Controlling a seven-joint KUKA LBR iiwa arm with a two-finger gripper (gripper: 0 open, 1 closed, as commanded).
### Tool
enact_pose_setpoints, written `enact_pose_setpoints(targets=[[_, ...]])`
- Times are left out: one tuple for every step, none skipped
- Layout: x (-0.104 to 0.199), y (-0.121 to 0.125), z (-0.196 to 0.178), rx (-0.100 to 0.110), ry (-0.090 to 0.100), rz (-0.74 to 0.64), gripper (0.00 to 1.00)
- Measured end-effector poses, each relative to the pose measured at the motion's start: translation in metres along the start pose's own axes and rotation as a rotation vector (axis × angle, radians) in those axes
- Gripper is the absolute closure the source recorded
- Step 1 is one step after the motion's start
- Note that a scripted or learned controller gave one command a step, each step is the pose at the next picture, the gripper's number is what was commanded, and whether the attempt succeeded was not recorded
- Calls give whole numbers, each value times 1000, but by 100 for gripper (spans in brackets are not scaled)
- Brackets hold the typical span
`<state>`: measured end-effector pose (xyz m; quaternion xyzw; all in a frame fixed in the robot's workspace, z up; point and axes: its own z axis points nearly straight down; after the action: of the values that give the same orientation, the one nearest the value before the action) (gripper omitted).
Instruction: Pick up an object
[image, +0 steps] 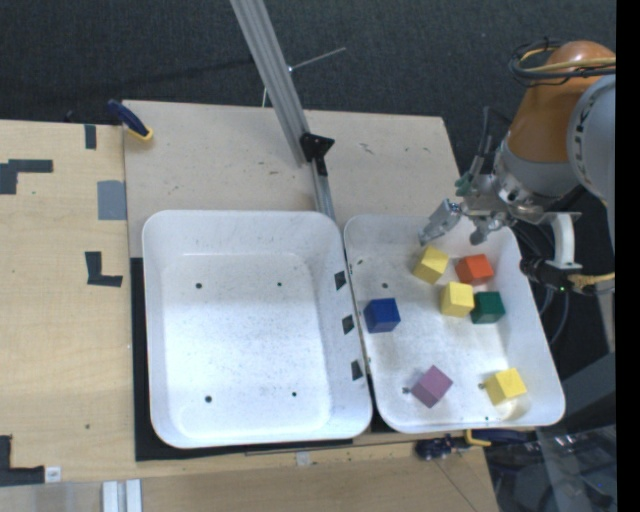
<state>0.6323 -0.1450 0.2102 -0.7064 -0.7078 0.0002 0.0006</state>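
Note:
My gripper (455, 228) hangs over the far end of the right bin (385, 235), open, with nothing between its fingers. Just below it lie a yellow cube (432, 264) and an orange cube (475, 269). A second yellow cube (457, 299) and a green cube (488, 307) sit a little nearer the front. The blue cube (381, 315) rests by the bin's left wall. Close to the front rim are a purple cube (432, 385) and a third yellow cube (505, 384).
The left bin (245, 330) stands beside the right one. A grey metal pole (285, 90) slants down from the top to the bins' far edge. The arm's orange band (550, 100) fills the upper right. A blue and yellow clamp (130, 118) lies on the bench at the far left.

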Motion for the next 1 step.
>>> enact_pose_setpoints(targets=[[0, 0, 0, 0, -1, -1, 0]])
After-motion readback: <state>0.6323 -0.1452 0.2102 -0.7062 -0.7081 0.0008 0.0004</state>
